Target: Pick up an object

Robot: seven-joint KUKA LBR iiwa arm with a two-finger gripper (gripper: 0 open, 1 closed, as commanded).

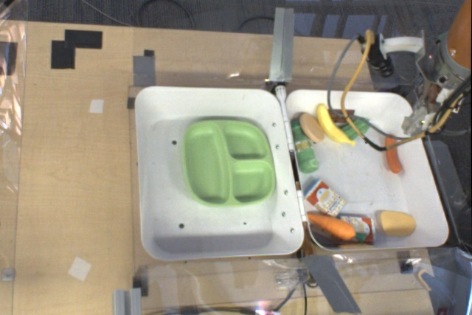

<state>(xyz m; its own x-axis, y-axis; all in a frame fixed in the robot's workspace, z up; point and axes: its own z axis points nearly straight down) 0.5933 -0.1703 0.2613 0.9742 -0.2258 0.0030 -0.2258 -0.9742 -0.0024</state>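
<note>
The right bin [413, 192] holds several objects. A yellow banana [332, 125] lies at its back left beside a tan round piece [312, 127], with a green bottle [303, 149] against the left wall. A small orange-red sausage-shaped item [394, 157] lies toward the right. At the front are a printed packet [324, 197], a carrot [331, 226], a red can [361, 227] and a yellow-tan lump [396, 223]. My gripper [414, 122] hangs over the bin's back right corner, just above and right of the orange-red item, with nothing seen in it.
The left bin [158, 232] carries a green divided plate [227, 162]. A metal post [282, 48] stands behind the seam between the bins. Yellow and black cables [357, 77] loop from the arm over the back of the right bin.
</note>
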